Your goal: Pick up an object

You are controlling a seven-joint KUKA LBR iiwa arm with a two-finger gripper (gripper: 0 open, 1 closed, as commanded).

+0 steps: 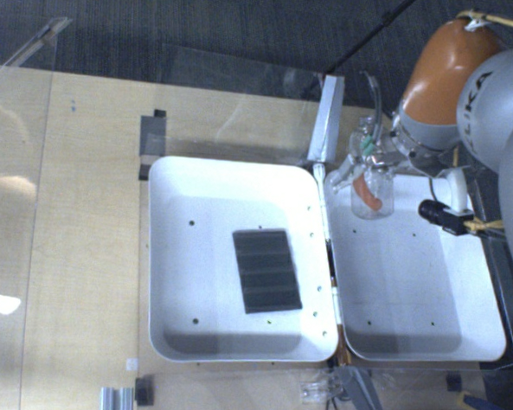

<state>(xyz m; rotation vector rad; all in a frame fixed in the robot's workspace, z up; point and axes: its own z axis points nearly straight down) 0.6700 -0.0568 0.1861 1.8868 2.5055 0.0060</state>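
Clear cup [374,197] | right bin [425,288], far corner | claw [369,163] directly above | grip: cannot tell

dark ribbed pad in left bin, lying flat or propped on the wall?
Flat. The dark ribbed pad lies on the floor of the left bin, near its middle, apart from every wall, ribs facing up.

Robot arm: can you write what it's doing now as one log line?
arm: over right bin far corner | gripper: at clear cup, grasp unclear | left bin: dark ridged pad

A pale wooden bench [71,258] is sitting on dark grey carpeted floor [207,15], with bright light glaring along its left edge.
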